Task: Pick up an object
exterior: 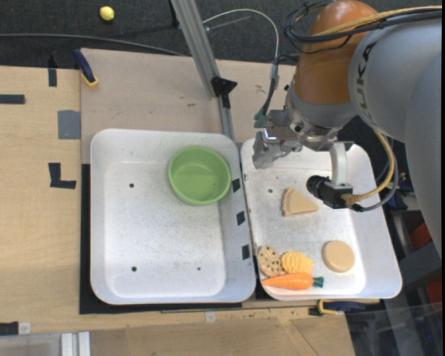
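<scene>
We look down on a pale wooden surface (30,199) marked with grey tape, a dark floor beyond its far edge where a small yellow ball (107,12) lies. Two white bins sit side by side. The left bin (119,273) holds a green bowl (199,174) near its far right corner. In the right bin (371,273) we see a tan wedge (299,202) mid-bin, and along the near edge a cracker (268,260), a yellow waffle (297,262), a carrot (289,281) and a round biscuit (339,256). The hand (269,150) hangs over the right bin's far left corner; we cannot tell whether it is open.
</scene>
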### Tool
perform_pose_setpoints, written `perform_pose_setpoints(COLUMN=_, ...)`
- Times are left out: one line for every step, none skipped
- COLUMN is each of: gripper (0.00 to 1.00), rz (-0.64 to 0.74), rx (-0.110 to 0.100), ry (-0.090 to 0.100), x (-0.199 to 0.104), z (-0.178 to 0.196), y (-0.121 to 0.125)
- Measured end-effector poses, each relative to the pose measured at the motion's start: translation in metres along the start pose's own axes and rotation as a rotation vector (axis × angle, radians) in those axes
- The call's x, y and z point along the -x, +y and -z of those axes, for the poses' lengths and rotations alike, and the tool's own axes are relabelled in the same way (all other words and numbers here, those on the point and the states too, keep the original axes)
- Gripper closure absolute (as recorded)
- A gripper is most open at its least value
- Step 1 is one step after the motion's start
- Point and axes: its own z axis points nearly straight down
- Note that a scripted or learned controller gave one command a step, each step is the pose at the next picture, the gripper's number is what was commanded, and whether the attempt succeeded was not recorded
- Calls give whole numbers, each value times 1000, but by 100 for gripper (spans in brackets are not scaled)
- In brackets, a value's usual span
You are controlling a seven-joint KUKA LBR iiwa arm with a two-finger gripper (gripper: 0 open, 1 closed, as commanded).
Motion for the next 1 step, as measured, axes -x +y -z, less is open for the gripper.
perform_pose_setpoints(gripper=100, rz=0, rx=-1, ry=-1, x=-51, z=-22, y=13)
